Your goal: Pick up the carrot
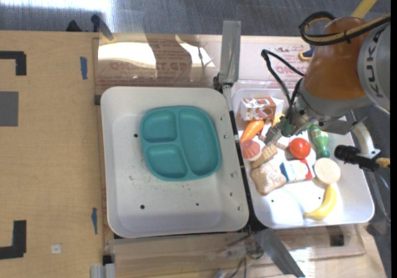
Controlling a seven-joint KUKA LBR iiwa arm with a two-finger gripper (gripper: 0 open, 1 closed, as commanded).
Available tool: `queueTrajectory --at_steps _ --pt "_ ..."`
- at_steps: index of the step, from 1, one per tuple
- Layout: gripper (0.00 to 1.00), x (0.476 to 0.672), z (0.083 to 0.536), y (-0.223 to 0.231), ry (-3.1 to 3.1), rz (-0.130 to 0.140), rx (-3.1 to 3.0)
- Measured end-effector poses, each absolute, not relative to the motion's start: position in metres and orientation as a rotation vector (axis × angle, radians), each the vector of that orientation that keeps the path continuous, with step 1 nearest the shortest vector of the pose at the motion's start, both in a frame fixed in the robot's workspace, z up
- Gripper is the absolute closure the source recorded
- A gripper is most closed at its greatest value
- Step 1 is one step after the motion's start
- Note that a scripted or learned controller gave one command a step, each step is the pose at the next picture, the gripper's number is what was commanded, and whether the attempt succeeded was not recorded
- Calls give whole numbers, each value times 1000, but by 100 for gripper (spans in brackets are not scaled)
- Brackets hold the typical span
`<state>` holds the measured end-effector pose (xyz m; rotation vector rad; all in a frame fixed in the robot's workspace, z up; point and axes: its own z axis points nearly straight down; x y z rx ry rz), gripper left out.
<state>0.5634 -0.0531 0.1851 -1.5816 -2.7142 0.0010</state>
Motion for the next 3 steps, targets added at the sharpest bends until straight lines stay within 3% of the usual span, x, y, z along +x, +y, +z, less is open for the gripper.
queueTrajectory --at_steps 1,2,3 --pt "100 538 184 6 -2502 0 -1895" --pt "100 564 184 90 -2412 -2 -2011" --pt "100 531 203 12 -2447 2 -1972"
